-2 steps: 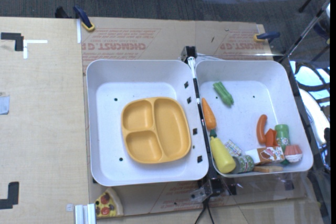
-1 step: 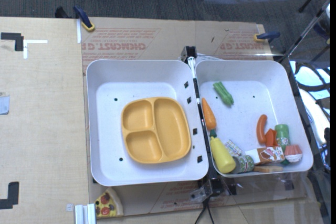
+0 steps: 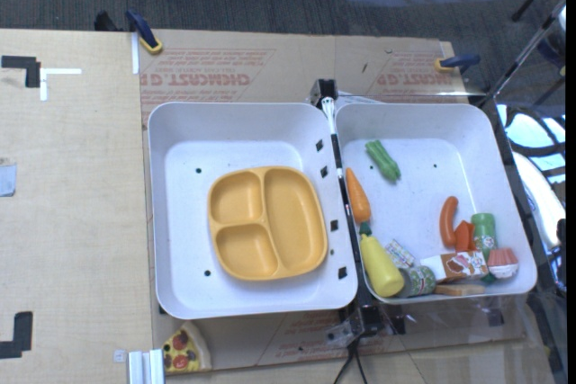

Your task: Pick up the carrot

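The carrot [image 3: 358, 197], orange with a small green top at its near end, lies along the left wall of the right bin [image 3: 423, 126]. It points away from the camera, just beyond a yellow bottle [image 3: 380, 267]. Nothing touches the carrot from above.
The left bin [image 3: 175, 193] holds a yellow three-part plate [image 3: 267, 221]. The right bin also contains a green pepper [image 3: 382, 160], a red sausage [image 3: 448, 220], a green can [image 3: 483, 231] and several small packets along its near wall. A toy pizza slice [image 3: 183, 351] lies outside on the cardboard.
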Robot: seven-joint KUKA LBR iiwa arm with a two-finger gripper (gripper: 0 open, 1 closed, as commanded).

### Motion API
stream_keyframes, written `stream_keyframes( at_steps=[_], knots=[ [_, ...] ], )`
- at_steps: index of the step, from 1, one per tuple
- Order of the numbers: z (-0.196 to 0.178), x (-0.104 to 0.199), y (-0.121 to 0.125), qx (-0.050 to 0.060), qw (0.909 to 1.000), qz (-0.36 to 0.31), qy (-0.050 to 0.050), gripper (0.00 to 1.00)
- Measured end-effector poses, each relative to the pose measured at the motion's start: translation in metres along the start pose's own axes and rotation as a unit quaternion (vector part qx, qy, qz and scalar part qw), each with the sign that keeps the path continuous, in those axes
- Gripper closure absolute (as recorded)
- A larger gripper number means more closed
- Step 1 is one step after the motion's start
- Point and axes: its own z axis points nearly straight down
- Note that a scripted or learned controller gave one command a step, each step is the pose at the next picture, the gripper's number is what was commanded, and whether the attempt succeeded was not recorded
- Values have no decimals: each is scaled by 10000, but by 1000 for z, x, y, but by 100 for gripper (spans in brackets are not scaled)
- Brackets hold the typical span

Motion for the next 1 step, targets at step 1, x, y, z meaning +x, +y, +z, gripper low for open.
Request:
stream_keyframes(
  at_steps=[1],
  knots=[
    [0,0,0,-1,10000,7,-3,0]
  ],
)
